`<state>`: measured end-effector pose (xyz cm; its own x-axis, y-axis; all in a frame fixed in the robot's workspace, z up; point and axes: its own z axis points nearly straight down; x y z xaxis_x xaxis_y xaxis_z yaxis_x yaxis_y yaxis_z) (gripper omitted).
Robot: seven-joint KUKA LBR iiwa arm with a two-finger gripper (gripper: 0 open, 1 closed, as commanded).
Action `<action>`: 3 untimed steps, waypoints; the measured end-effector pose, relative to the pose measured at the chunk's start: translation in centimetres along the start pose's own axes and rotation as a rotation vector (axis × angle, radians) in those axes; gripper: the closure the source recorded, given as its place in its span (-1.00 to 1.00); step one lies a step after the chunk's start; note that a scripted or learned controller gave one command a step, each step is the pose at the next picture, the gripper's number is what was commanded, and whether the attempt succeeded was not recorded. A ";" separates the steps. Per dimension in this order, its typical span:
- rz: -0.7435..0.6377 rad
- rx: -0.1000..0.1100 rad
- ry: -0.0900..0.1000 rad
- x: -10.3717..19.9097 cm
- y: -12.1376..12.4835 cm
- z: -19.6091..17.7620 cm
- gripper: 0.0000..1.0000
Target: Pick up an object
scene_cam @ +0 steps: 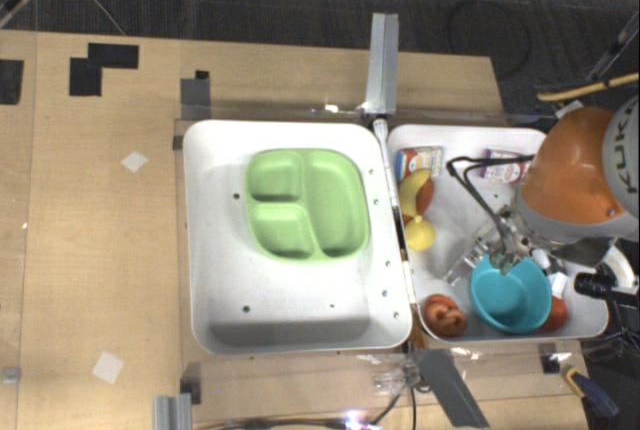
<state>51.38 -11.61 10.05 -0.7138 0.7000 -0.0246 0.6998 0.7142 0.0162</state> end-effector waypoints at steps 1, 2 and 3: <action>-0.004 0.010 0.011 0.1 2.3 1.1 -1.00; -0.064 0.013 0.022 -1.3 4.5 -0.2 -1.00; 0.020 0.014 0.020 -8.4 10.8 1.8 -1.00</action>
<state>64.97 -9.83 8.69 -0.6998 0.7143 -0.0045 0.7143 0.6998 0.0028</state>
